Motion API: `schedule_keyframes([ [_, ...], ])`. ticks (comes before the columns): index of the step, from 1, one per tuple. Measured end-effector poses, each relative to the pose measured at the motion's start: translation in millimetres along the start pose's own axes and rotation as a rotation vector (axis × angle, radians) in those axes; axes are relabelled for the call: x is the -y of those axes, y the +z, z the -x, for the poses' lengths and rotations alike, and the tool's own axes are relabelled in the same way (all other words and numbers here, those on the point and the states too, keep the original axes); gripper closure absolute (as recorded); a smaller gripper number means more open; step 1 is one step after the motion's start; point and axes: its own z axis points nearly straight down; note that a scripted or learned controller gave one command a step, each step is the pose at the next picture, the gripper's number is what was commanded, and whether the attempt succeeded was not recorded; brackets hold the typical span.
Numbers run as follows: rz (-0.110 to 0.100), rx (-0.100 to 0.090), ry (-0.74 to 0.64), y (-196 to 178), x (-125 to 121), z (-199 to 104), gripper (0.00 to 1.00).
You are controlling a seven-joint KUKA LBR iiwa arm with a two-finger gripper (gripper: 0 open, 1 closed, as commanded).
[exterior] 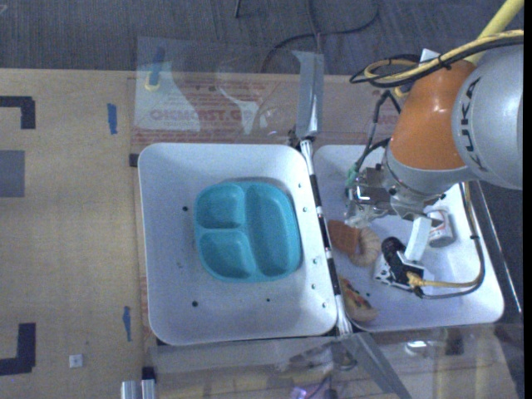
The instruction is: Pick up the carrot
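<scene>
Rising highest toward the lens, the arm is a smooth grey barrel with one glossy orange band, bent down over the right-hand bin. Beneath it hangs the claw, a small cluster of dull metal low over the bin floor. Whether it is released or clenched I cannot tell, because the wrist hides too much.

Just beside the claw, on the side facing the divider between the bins, lies what looks like the carrot. It is one stubby, tapered, matte piece, orange-brown at its thin end and paler at the thick one. I cannot tell if the claw touches it.

Farther from the claw, along the same divider toward the bin's near corner, sits one flat tan piece flecked with red, its kind unclear.

Across the divider, well apart from the claw, the left-hand bin holds one teal plate of smooth plastic, with rounded corners and three compartments. The two bins are shallow white trays with rounded corners, resting on a pale wood-grain counter.
</scene>
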Motion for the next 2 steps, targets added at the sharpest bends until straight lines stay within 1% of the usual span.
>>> schedule_keyframes([
  [1, -0.003, 0.001, 0.150, 1, 76, -67, 1.00],
  [2, -0.001, 0.001, 0.307, 1, 69, 8, 1.00],
])
